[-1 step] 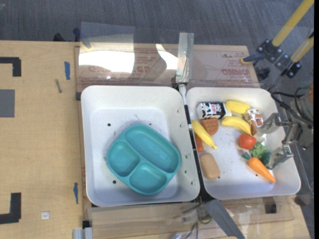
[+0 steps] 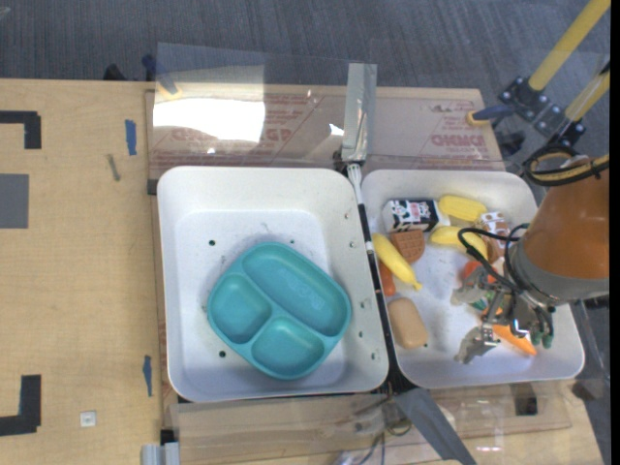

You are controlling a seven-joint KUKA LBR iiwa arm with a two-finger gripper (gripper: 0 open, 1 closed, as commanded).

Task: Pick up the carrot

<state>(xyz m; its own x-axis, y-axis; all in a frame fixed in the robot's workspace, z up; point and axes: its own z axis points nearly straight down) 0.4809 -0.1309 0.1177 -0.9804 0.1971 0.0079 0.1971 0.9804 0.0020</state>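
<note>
Orange against white plastic — the slim orange carrot [image 2: 513,340] lies under the metal two-finger gripper [image 2: 504,325] in the right-hand shallow white bin [image 2: 562,366]. Whether the jaws are apart is unclear here. Crowding toys nearby could perhaps spoil a clean grasp.

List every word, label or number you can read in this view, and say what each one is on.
Nothing can be read with confidence.
Red print on the clear panel behind the bins: left patch blurred and washed out by glare.
Red print at the panel's right end: too blurred to read.
Black-and-white carton in the right bin: markings too small to read.
Small white packet near the arm: red marks, unreadable.
</note>
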